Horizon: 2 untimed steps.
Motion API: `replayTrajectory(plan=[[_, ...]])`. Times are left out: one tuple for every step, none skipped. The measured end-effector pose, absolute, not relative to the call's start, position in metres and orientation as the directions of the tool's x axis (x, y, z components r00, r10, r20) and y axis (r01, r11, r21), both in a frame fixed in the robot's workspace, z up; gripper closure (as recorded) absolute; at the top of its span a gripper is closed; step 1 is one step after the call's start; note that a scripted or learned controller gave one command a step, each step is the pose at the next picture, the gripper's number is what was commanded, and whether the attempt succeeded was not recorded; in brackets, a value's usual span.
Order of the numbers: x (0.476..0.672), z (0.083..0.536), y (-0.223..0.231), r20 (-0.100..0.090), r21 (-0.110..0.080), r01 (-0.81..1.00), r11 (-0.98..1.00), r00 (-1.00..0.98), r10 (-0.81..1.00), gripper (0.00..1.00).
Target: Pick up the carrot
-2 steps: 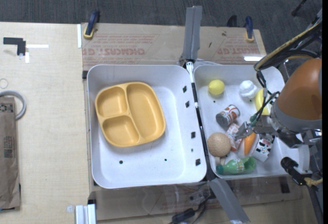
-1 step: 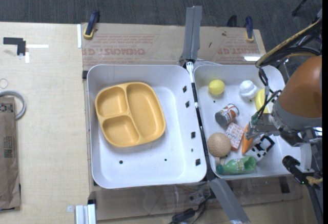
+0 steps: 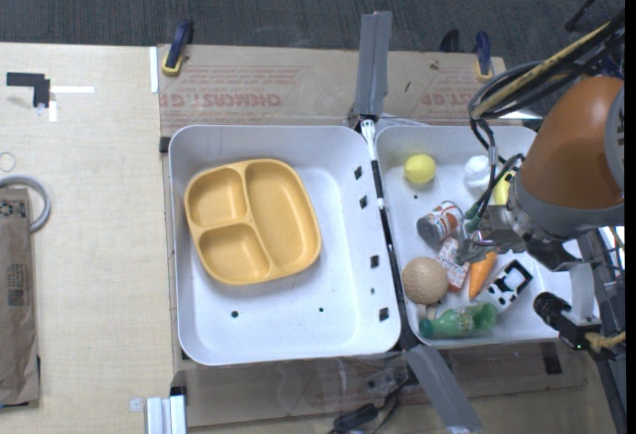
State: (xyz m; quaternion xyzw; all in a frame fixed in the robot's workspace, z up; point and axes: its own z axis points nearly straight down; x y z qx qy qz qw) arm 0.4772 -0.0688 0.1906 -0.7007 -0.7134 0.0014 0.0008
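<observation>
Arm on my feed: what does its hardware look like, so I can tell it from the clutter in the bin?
A bulky rounded orange segment sits above a grey wrist collar. Black and yellow cables loop over it from the upper right. Below hangs a small metallic grey gripper, partly lost among the objects.

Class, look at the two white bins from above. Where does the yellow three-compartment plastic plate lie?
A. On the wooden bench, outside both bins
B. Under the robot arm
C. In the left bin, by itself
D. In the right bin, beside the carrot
C. The yellow three-compartment plastic plate sits alone in the left white bin, while the small orange carrot lies among other items in the right white bin.
</observation>
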Motion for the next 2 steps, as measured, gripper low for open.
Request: replayTrajectory(plan=[[0.477, 0.191, -0.069, -0.001, -0.003, 1.000, 0.017, -0.017, 1.000, 0.00], [0.477, 0.095, -0.133, -0.002, -0.001, 0.980, 0.197, -0.197, 0.980, 0.00]])
